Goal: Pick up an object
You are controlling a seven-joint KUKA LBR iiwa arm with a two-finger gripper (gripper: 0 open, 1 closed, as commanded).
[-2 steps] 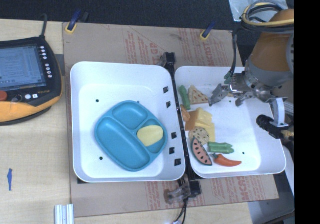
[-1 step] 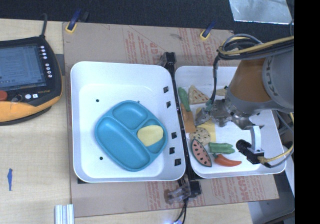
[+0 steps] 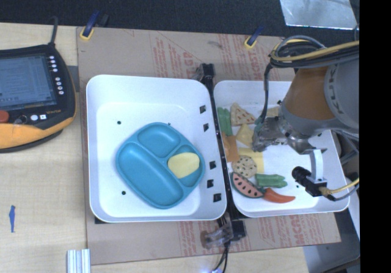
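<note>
We see the hand (image 3: pixel 264 137) low in the right bin (image 3: pixel 317 203) over the toy food pile (image 3: pixel 247 143); we cannot tell its grip. A yellow piece (image 3: pixel 184 164) sits on the blue plate (image 3: pixel 143 171).

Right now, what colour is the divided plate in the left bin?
Blue. The divided plate shows best in the camera view, with a pale yellow piece on it.

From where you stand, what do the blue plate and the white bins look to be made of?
The blue plate looks like moulded plastic: even colour, soft sheen, rounded compartment ridges. The white bins also look like plastic, smooth and slightly glossy with rounded corners, though coated metal can't be ruled out.
</note>
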